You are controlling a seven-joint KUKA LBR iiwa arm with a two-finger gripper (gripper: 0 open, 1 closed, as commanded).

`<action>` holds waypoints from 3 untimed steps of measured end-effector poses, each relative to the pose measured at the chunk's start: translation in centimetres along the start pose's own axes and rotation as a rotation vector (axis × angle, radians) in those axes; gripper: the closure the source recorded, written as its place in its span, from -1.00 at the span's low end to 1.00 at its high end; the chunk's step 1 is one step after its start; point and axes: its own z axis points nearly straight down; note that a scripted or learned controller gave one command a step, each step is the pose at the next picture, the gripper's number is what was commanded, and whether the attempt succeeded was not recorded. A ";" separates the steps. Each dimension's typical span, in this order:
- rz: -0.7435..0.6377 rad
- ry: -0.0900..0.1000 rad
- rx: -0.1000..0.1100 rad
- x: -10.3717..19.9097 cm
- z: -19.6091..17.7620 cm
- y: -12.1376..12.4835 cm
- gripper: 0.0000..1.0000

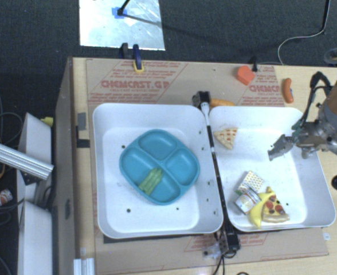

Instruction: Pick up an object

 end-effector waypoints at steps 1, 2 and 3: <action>0.000 0.000 0.003 0.7 8.5 5.5 -1.00; 0.002 0.000 0.000 0.0 18.3 7.8 -1.00; -0.001 -0.001 -0.002 -4.4 18.2 15.8 -1.00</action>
